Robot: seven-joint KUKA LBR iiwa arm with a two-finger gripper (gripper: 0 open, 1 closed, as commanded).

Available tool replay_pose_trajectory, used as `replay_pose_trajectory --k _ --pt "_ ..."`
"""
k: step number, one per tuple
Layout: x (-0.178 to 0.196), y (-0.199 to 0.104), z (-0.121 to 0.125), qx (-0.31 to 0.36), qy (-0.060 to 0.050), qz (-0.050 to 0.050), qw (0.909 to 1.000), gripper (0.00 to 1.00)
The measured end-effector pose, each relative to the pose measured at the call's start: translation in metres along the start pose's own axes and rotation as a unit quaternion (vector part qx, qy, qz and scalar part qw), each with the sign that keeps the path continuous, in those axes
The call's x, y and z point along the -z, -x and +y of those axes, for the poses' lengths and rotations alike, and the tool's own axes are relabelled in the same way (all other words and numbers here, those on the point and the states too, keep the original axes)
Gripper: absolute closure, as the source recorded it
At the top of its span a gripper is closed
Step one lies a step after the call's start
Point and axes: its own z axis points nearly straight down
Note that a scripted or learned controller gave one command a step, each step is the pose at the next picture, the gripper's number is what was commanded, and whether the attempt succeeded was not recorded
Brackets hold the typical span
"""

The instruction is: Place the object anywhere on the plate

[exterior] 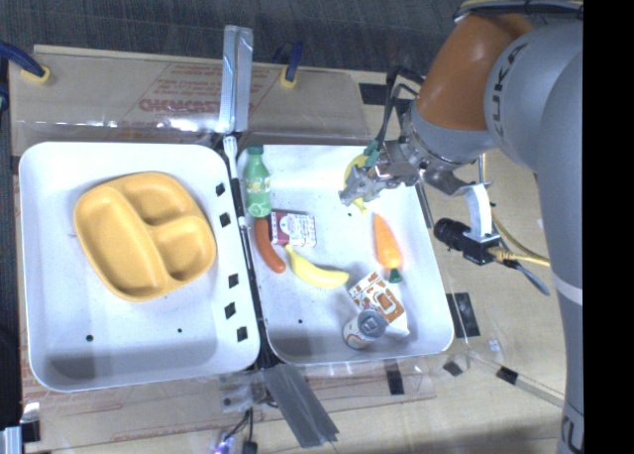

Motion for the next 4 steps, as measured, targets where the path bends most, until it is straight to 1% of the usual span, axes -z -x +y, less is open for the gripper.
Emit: replay_pose_trajectory --k 1,2,3,4 --pt "-0.015 -0.057 0.001 -0.020 -0.001 0.000 0.9998 1.00" --pt "-0.038 -0.142 0.028 0.042 -0.002 0.001 0.9991 1.00" --pt "-0.038 -0.216 0.008 0.190 -0.002 0.000 0.9819 1.00" --pt "-0.038 -0.216 0.008 0.189 -0.002 0.000 0.9820 0.00"
